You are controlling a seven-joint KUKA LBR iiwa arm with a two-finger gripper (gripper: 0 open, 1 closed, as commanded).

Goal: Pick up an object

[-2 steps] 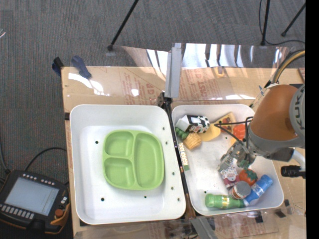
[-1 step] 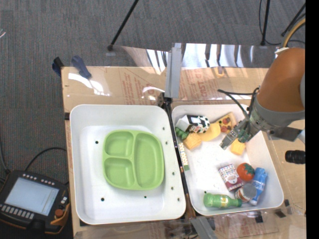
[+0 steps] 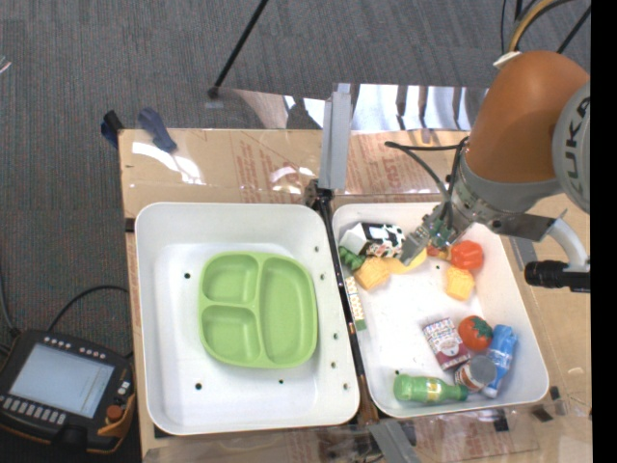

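Bins: two white bins side by side on the desk (image 3: 193, 167); left bin (image 3: 154, 258), right bin (image 3: 525, 326).
Left bin contents: one green divided plate (image 3: 258, 309), three compartments.
Right bin contents: one black-and-white cow toy (image 3: 378, 239), two yellow pieces (image 3: 374, 273) (image 3: 459, 283), one orange pepper (image 3: 467, 255), one tomato (image 3: 474, 331), one blue bottle (image 3: 501, 347), one green bottle (image 3: 426, 389), one red packet (image 3: 443, 340).
Gripper (image 3: 416, 249): upper centre of right bin, just beside the cow toy; state of jaws cannot be told.
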